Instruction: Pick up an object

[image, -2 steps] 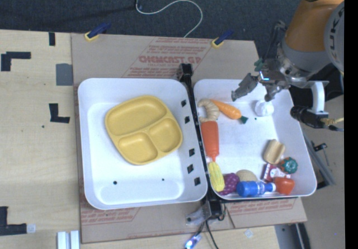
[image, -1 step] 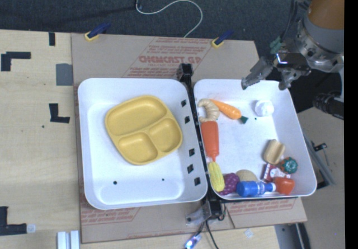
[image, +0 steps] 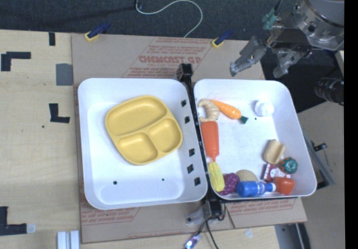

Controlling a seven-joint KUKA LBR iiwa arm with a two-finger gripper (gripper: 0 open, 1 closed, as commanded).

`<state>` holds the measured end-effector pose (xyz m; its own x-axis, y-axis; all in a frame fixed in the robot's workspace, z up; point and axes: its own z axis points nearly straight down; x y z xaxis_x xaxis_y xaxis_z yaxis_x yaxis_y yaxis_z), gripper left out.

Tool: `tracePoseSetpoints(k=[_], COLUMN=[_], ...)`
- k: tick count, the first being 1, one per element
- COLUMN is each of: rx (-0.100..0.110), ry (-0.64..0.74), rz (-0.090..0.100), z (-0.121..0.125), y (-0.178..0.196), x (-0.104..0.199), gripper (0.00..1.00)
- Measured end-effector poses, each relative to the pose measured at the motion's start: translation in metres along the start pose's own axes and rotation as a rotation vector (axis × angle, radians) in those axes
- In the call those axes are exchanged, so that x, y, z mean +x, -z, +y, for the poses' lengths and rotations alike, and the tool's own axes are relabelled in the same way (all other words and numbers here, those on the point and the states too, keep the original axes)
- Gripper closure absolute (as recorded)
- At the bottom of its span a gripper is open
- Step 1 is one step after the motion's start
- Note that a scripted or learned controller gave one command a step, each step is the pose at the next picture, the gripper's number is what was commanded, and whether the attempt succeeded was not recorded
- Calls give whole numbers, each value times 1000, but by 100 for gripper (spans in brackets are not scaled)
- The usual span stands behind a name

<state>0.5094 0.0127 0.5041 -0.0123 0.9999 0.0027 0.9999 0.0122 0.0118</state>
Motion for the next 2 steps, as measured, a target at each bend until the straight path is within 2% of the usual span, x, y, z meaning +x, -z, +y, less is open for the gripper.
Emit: tracePoseSetpoints(k=[1, 2], rx=[13, 17], ry=[-9, -1], rz=[-4, -2], z=[2, -27], y=[2, -27], x=[-5, 79], gripper=[100, 100])
